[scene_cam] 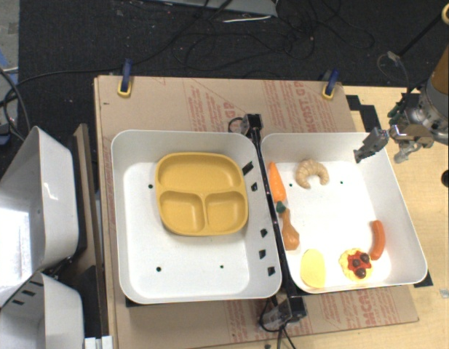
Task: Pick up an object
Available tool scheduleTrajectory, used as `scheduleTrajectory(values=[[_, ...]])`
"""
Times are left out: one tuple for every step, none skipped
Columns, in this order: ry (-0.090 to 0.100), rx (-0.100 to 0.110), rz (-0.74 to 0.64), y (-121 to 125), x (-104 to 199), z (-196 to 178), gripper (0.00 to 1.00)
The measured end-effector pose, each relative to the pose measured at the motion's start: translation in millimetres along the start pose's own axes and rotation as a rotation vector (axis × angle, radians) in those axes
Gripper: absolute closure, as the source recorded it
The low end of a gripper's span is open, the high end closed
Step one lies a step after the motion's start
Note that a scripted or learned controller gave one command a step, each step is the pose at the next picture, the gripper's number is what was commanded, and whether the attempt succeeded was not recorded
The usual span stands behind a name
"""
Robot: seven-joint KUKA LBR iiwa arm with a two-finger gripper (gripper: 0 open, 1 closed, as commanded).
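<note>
Evidently the gripper (pixel 388 145) hung with fingers spread and nothing between them at the frame's right edge; the croissant (pixel 311 172), long axis crosswise, lay lower-left of it.

You're looking at a robotics lab: a cardboard sheet (pixel 209 97) clamped to the bench with yellow clamps (pixel 124 87), loose black cables (pixel 173 35) trailing over dark carpet, two white bins (pixel 129 267), and toy food (pixel 311 171) as test props.
</note>
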State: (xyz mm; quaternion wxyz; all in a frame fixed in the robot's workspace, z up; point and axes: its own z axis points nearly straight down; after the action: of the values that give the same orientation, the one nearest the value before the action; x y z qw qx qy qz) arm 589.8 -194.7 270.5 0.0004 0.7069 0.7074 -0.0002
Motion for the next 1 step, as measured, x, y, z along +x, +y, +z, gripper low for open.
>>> scheduleTrajectory(values=[[0.001, 0.003, 0.0, 2.5, 3.3, 43.2, 0.0]])
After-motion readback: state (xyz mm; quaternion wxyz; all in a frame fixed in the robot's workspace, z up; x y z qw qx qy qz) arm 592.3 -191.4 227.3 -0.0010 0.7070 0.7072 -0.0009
